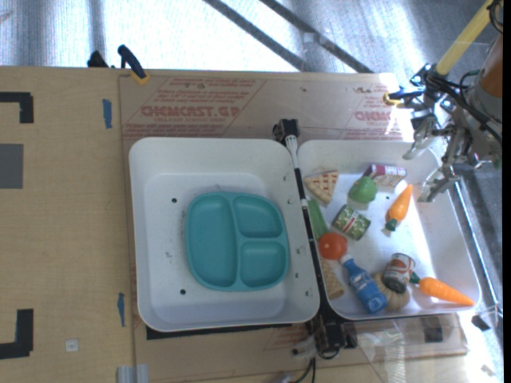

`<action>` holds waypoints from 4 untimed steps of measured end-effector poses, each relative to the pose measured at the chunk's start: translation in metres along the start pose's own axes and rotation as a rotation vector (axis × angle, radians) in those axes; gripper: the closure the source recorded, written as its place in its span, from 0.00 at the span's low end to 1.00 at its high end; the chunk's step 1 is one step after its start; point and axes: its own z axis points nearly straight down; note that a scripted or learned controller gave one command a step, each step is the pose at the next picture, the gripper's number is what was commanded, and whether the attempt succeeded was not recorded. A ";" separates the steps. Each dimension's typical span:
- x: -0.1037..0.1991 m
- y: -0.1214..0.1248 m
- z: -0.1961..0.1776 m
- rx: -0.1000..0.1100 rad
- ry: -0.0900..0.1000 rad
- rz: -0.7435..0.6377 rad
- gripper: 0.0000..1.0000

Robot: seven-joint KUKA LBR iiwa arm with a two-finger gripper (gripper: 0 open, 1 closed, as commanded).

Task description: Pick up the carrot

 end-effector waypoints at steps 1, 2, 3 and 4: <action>-0.050 -0.046 0.132 0.015 -0.024 -0.170 0.00; -0.023 -0.045 0.150 0.009 -0.021 -0.234 0.00; -0.058 -0.044 0.159 -0.002 0.011 0.027 0.00; -0.063 -0.043 0.145 0.004 -0.012 0.026 1.00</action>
